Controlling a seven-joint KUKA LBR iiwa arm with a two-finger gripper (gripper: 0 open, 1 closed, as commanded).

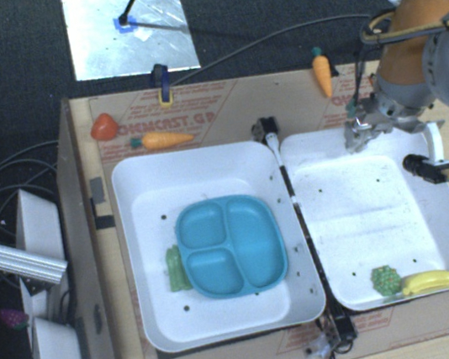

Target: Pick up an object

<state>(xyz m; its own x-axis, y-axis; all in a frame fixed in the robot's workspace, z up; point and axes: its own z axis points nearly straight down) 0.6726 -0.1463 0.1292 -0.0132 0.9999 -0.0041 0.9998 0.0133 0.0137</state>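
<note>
Hovering: the arm reaches in from the right, with its gripper over the far edge of the right bin.
Gripper: whether it is apart or together cannot be told at this size; nothing can be seen held in it.
Right bin: a banana lies at the near edge toward the right corner, and a green broccoli sits just beside it on the left, touching or nearly so.
Left bin: a blue divided plate rests in the middle; a green vegetable lies along the plate's left side, close against it.
Surface: a carrot lies beyond the left bin's far edge, with a tomato near the far left corner.
Second carrot: it lies beyond the right bin's far edge, left of the arm.
Blue clamp: at the far edge of the surface.
</note>
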